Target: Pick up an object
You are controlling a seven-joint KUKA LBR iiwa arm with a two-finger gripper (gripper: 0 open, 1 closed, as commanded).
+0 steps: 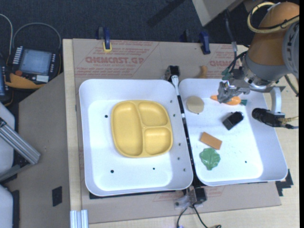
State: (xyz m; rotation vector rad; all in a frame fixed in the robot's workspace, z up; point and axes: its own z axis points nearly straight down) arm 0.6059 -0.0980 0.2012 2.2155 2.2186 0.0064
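The counter [142, 51] takes up most of the frame, covered in brown cardboard with red lettering along its upper edge. On it sit two shallow white bins side by side: the left bin [95, 175] at centre frame and the right bin [266, 160] toward the right. The arm [273, 37], grey with an orange section, comes in from the upper right corner and hangs over the top of the right bin. A yellow tray [141, 127] with three compartments lies in the middle of the left bin. In the right bin, the end effector [229, 93] sits low near the upper edge, right over an orange object [223, 99] that peeks out from beneath it; from here I cannot tell whether it has closed on anything or stands released. To the left of it, near the bin's upper left, lies a round tan disc [194, 104]. Below the end effector is a small black block [232, 120], then an orange-brown rectangular piece [210, 140] lower and to the left, and just beneath that a crumpled green object [209, 157].
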